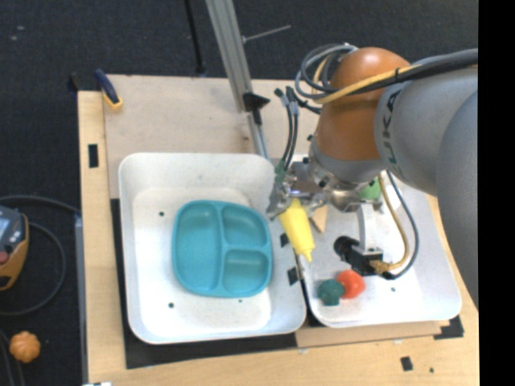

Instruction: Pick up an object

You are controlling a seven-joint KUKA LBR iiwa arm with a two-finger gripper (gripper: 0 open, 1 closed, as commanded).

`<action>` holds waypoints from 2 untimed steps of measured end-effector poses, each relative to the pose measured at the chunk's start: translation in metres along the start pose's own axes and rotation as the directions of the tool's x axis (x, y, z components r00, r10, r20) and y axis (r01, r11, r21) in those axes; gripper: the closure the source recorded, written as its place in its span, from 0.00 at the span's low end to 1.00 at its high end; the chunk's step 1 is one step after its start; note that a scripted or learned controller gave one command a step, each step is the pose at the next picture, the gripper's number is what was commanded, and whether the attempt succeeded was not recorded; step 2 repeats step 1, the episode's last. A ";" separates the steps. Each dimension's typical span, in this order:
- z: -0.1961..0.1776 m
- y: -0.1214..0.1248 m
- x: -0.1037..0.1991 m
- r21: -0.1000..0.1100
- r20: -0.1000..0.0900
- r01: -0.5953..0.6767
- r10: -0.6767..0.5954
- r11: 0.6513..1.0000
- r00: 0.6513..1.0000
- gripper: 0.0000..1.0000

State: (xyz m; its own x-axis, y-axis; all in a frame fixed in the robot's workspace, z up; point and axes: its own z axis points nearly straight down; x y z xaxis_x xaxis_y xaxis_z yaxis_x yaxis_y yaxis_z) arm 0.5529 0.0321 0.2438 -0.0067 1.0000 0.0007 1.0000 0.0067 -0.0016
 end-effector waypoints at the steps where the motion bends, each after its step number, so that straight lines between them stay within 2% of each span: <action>1: 0.010 0.014 0.047 -0.002 0.000 0.000 0.000 1.000 1.000 1.00; 2: 0.010 0.014 0.047 -0.002 0.000 0.000 0.000 1.000 1.000 1.00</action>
